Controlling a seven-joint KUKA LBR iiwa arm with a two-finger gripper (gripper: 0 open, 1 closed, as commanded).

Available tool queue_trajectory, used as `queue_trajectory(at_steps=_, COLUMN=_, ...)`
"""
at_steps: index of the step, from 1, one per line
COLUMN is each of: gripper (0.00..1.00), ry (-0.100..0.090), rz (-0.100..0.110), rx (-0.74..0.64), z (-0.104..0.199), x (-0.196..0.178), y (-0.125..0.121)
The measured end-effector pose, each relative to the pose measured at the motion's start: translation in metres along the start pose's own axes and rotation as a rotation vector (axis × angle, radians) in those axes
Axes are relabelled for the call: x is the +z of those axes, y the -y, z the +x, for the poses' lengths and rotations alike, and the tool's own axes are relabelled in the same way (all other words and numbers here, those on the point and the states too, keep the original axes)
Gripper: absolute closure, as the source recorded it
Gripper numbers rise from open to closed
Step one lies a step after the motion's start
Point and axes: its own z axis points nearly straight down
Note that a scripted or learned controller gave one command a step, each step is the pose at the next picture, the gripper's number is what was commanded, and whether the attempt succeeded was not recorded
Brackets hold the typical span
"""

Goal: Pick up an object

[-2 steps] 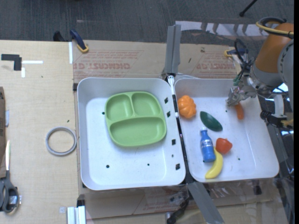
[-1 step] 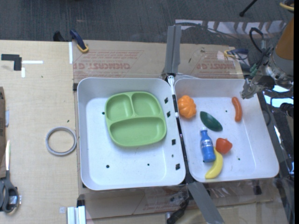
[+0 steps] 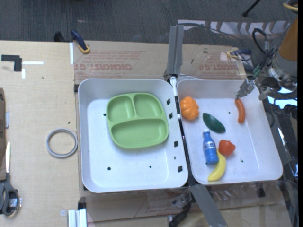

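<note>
Jaws [image 3: 244, 90] sit at the upper right corner of the right bin [image 3: 265, 174], tips just above the top end of the red sausage [image 3: 241, 111]; whether they are parted or clenched cannot be told. Same bin: orange pepper [image 3: 189, 108], dark green leaf-shaped piece [image 3: 214, 122], blue bottle [image 3: 209, 147], red tomato [image 3: 227, 147], banana [image 3: 218, 170]. Left bin [image 3: 94, 169] carries a green divided plate [image 3: 138, 120].
</note>
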Motion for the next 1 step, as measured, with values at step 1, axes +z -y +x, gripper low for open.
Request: queue_trajectory(at_steps=1, gripper=0.00, ry=-0.011, rz=0.001, rx=-0.008, z=-0.0012, x=0.0972, y=-0.0095)
